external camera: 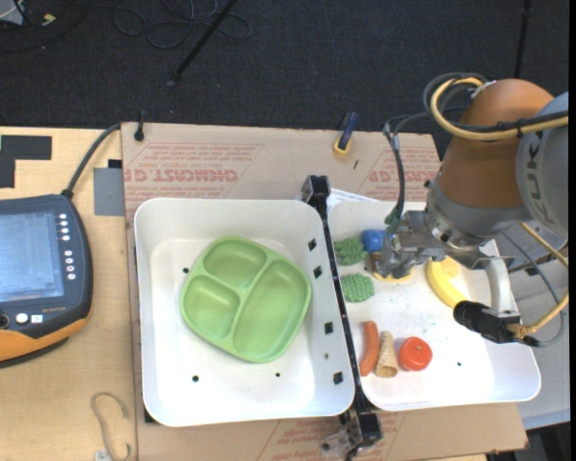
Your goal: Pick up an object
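My gripper [396, 259] hangs low in the right bin [461, 392], near its upper left part. Just left of it lie a blue ball [372, 240] and two green knobbly pieces [348, 251] [357, 287]. A yellow banana-like piece [444, 280] lies to its right. A flat yellow item peeks out under the gripper. Nearer the front lie an orange carrot [369, 346], a tan cone [387, 355] and a red tomato [416, 353]. The arm's bulk hides the back right of this bin.
The left bin [163, 373] holds a green divided plate [247, 298]. A black divider [328, 296] runs between the bins. A tablet-like pendant [27, 262] lies at far left on the bench. Cables loop off the arm at right.
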Motion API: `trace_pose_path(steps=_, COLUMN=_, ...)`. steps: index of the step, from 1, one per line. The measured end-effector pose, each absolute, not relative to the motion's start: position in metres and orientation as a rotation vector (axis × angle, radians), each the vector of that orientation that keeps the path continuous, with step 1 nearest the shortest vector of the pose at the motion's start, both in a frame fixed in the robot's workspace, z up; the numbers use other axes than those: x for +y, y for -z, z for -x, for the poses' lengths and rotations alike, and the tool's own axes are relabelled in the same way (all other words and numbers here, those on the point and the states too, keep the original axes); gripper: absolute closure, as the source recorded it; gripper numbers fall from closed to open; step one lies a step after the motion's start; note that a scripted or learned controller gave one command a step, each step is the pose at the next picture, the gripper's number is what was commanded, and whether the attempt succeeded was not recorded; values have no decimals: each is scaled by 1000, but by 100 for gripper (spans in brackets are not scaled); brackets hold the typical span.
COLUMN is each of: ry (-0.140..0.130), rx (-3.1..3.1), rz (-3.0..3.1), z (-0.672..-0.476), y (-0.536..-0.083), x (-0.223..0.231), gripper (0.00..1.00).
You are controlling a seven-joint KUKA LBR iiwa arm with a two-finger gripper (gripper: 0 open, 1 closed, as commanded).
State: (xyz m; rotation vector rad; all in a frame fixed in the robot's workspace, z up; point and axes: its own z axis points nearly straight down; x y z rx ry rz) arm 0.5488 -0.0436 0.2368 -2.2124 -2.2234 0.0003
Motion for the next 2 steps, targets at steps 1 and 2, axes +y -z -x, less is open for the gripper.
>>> trace_pose_path(steps=1, ry=-2, rx=-2223, rz=2213, z=-546, y=-230, x=12, gripper=100)
trace_pose_path(steps=2, ry=-3, rx=-2223, rz=2212, z=-524, y=-237, x=65, gripper=100)
